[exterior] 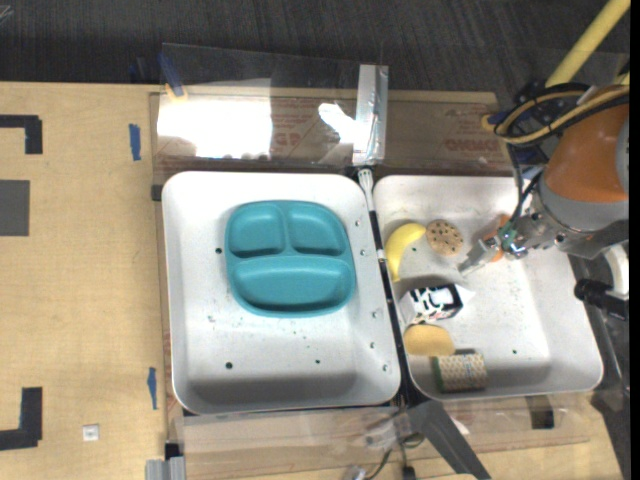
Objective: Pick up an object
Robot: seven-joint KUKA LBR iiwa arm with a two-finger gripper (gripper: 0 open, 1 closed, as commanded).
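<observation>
My gripper (478, 256) hangs over the middle of the right bin (560, 358), reaching in from the right under the arm's orange band (590, 163). Just left of its tip lie a round speckled cookie (443, 234) and a yellow rounded fruit (403, 245) by the bin's left wall. Below them are a black-and-white object (436, 301), a tan oval piece (429, 340) and a speckled grey-green block (461, 370) at the front rim. I see nothing in the gripper.
The left bin (200, 368) holds a teal divided plate (289, 256). A clear plastic panel (270, 118) stands behind the bins. Cables and a yellow tube (590, 33) hang at the upper right, near the arm.
</observation>
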